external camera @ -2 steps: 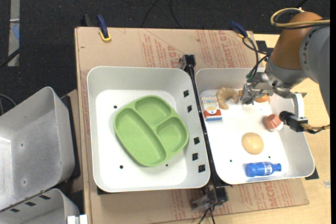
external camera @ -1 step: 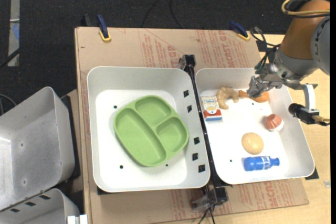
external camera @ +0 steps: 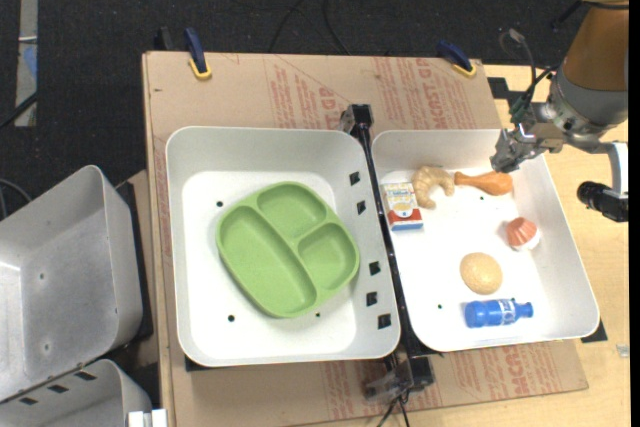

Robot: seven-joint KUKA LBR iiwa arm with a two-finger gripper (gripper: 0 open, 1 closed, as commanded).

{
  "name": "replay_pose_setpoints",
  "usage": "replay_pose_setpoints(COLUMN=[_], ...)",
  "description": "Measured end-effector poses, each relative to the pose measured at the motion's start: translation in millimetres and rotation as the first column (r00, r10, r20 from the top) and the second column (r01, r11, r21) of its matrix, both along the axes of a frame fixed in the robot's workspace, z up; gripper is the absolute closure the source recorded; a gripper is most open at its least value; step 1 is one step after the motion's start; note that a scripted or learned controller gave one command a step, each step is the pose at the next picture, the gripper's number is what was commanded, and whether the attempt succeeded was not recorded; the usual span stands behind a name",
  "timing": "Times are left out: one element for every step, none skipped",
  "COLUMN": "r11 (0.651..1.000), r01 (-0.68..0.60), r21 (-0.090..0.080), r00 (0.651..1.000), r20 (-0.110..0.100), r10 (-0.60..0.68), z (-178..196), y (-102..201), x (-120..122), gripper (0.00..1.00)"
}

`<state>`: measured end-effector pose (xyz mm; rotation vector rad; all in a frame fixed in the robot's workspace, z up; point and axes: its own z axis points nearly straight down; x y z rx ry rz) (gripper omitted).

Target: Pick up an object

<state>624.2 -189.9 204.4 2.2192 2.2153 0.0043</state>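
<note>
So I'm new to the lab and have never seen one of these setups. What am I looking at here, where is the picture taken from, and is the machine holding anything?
This is one picture from a fixed camera above a bench, looking down at a slant. The grey and orange shape at the right is a robot arm; its tip is a two-finger pincer for picking things up.

On the bench sit two shallow white bins. The left bin holds a green divided plate. The right bin holds a toy chicken drumstick, a small carton, a pinkish round item, a tan egg-like object and a blue bottle lying on its side.

The pincer is low over the drumstick's orange end. Whether it actually grips it is too small to tell.
</note>
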Motion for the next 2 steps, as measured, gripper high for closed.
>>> replay_pose_setpoints(r11=[1.000,1.000], r01=[-0.004,-0.009], r21=[0.000,0.003], r00=[1.000,1.000], r20=[0.001,-0.005], r10=[0.004,0.009], z=[54,58], y=[0,49], x=[1,-1], gripper=[1.00,1.00])
